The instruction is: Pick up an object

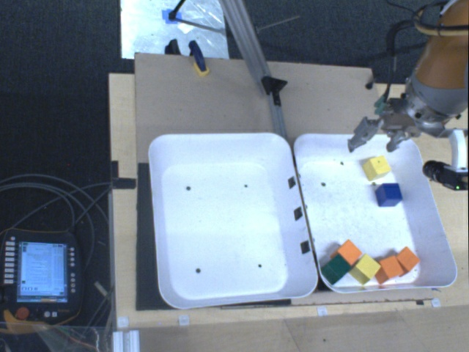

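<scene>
At the near end of the right bin [434, 218] sits a cluster: green cube [335, 269], two orange cubes, a yellow one, all touching or nearly so. Farther up lies the blue cube [388, 194], and just beyond it the yellow cube [377, 168], apart from each other. Over the far rim hangs the hand [377, 139], fingers spread wide, holding nothing. The yellow cube lies nearest, just below it toward me; I'd guess that's the pick.
</scene>
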### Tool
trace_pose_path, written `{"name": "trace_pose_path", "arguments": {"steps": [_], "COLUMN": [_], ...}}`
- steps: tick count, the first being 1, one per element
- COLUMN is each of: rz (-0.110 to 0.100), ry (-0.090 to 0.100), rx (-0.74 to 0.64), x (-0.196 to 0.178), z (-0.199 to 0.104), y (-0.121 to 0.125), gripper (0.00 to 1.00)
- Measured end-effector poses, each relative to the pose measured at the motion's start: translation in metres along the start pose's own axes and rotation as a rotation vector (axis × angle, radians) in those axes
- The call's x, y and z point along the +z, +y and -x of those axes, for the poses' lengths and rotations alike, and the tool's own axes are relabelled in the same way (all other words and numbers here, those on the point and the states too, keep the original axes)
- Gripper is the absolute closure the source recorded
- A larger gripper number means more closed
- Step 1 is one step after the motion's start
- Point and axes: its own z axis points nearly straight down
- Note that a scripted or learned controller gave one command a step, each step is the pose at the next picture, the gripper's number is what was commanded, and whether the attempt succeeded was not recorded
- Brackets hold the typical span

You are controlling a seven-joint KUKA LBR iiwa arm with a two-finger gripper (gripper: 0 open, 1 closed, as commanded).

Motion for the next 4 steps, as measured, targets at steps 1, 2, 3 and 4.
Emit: {"name": "trace_pose_path", "arguments": {"steps": [1, 2, 3, 4], "rz": [0.000, -0.004, -0.006, -0.004], "ry": [0.000, -0.001, 0.000, -0.001], "rx": [0.000, 0.003, 0.003, 0.002], "x": [0.000, 0.043, 0.106, 0.144], "z": [0.000, 0.003, 0.002, 0.002], "y": [0.000, -0.005, -0.008, -0.008], "gripper": [0.00, 0.00, 0.00, 0.00]}}
